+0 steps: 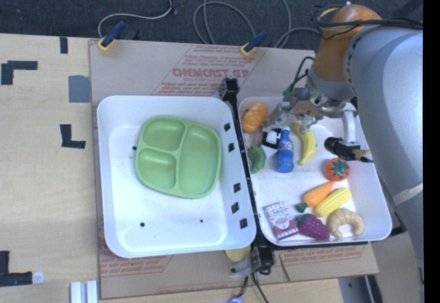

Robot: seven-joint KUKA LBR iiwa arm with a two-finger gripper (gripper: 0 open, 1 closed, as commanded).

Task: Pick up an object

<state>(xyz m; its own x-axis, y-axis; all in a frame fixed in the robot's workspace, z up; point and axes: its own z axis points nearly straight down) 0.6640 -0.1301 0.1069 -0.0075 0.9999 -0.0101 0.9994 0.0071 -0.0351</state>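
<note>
The arm (371, 68) reaches in from the right over the far part of the right bin (381, 209). Its gripper (294, 116) hangs low among the toys there; whether it is wide, narrow or holding anything cannot be told.

Just near of the gripper stands a blue bottle (285, 151), with a banana (307, 146) beside it on the right and a green vegetable (257, 158) to its left. An orange fruit (254, 116) lies at the bin's far left corner. A tomato (337, 170) sits right of the banana. Nearer lie a carrot (317, 194), a corn cob (331, 201), a croissant (346, 223), purple grapes (313, 227) and a small red-and-white box (279, 218).

The left bin (113, 212) holds a green divided plate (179, 156), set toward its far side.
</note>
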